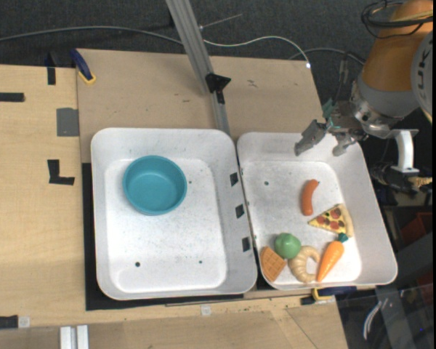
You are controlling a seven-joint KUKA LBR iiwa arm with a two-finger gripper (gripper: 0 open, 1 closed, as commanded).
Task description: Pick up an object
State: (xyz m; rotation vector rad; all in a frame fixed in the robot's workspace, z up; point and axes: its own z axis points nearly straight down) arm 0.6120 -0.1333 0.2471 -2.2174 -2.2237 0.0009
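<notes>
Right now the gripper hangs over the far edge of the right bin, its two fingers spread apart with nothing between them, well short of the toys lying along the near side. Any of these would do for the pick: a sausage lies alone in the middle, with a pizza slice just below it; nearer the front a carrot, a pale pretzel-like piece, a green ball and a waffle are crowded together, several of them touching. To my eye they are all light, hard plastic play food, smooth and a bit slippery, so nothing should crush. The sausage looks the easiest: it stands apart, it is a plump rounded cylinder, and closing across its narrow middle should hold it. The pizza is flat and thin, awkward to get fingers under, and the round ball may roll away. The left bin holds a blue bowl, smooth, round and shallow, with a thin rim. Both bins are glossy white with faint speckles, sitting on a pale wooden bench.
</notes>
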